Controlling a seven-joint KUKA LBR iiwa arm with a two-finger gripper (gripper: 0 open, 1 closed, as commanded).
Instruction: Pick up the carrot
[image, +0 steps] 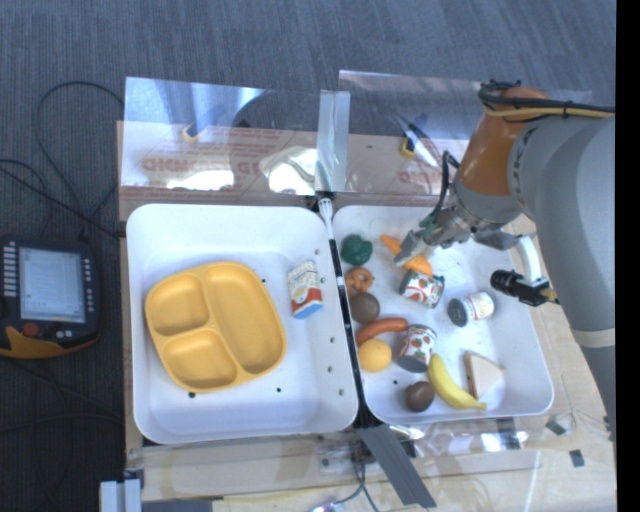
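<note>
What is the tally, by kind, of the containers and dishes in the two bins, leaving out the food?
Cans: 3
Carton: 1
Tray: 1
Total: 5

The gripper (418, 246) hangs over the far part of the right bin (535, 395), with the carrot (408, 251) right at its tip. To its left lies a broccoli piece (356, 248). Just nearer the camera stands a small can (422, 288). Further toward the camera lie a banana (451, 384) and a bread wedge (484, 376). Far left, in the left bin (240, 420), rests a divided plate (212, 325).
</note>
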